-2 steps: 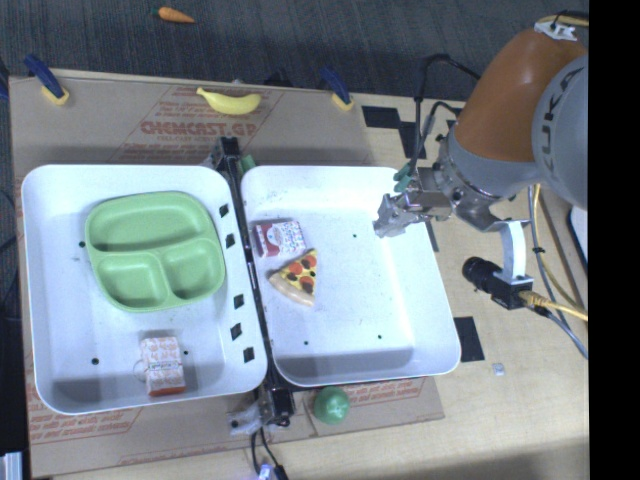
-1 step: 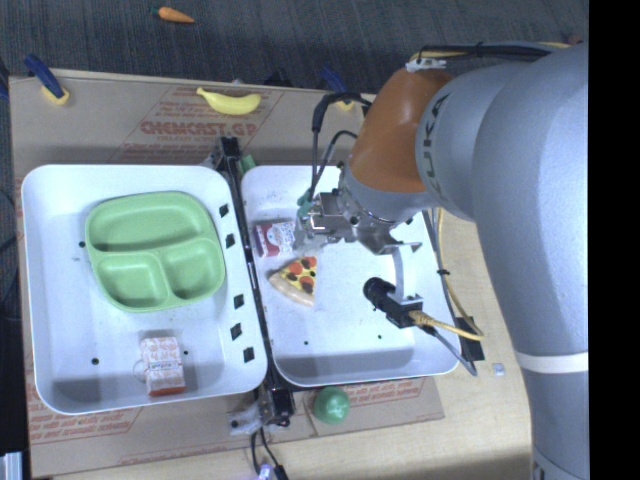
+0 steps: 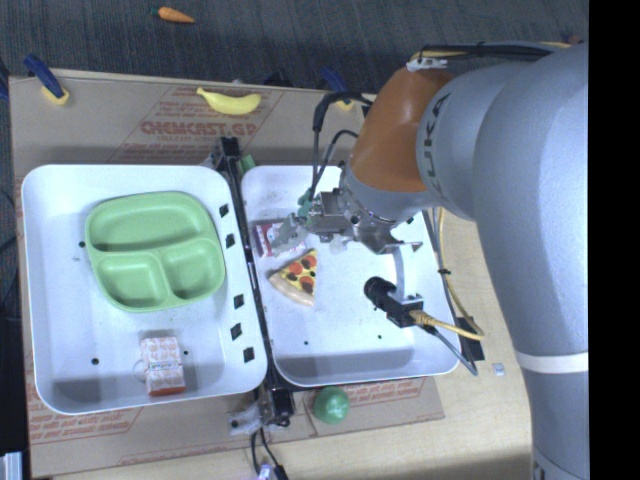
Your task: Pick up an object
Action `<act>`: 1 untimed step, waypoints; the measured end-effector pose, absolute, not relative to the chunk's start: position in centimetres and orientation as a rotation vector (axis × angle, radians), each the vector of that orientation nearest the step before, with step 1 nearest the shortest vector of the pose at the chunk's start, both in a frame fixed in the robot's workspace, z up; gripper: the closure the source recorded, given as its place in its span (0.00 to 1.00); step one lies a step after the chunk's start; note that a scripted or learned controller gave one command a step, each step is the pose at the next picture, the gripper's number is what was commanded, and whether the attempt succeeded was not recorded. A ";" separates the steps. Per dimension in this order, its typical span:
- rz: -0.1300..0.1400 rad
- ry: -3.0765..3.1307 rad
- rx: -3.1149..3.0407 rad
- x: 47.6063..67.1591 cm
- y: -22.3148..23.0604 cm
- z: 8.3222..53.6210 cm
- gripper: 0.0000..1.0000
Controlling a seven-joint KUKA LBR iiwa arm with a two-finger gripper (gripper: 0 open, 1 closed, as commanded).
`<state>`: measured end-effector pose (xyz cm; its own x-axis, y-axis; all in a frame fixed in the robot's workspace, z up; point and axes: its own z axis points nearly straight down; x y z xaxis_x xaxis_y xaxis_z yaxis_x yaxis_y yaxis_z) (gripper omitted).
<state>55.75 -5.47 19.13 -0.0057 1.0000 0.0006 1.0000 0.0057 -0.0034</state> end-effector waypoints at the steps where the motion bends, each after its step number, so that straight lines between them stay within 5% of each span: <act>1: -0.001 -2.230 -2.216 63.7 -9.3 23.2 0.00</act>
<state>63.72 -9.33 23.21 -0.0062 1.0000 -0.0012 1.0000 0.0062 0.0018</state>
